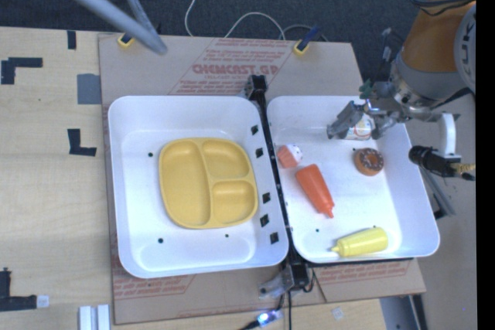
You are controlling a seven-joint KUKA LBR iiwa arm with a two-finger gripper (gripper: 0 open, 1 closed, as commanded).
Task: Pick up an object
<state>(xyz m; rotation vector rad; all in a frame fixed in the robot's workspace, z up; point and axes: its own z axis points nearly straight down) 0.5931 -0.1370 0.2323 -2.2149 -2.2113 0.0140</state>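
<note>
Hand poised low over the right bin's far edge; grip state not discernible, nothing visibly held. Candidates loose in that bin: donut just beside the hand, carrot mid-bin, small pink piece by the divider, yellow bottle at the near rim. Tray flat in left bin. Donut judged likeliest target, being nearest. Spacing permits single pick.

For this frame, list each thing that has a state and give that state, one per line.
Yellow tray: flat in left bin, compartments bare.
Carrot: lying loose in right bin.
Yellow bottle: on its side, right bin.
Brown donut: flat, right bin.
Gripper: above right bin's far side.
</note>
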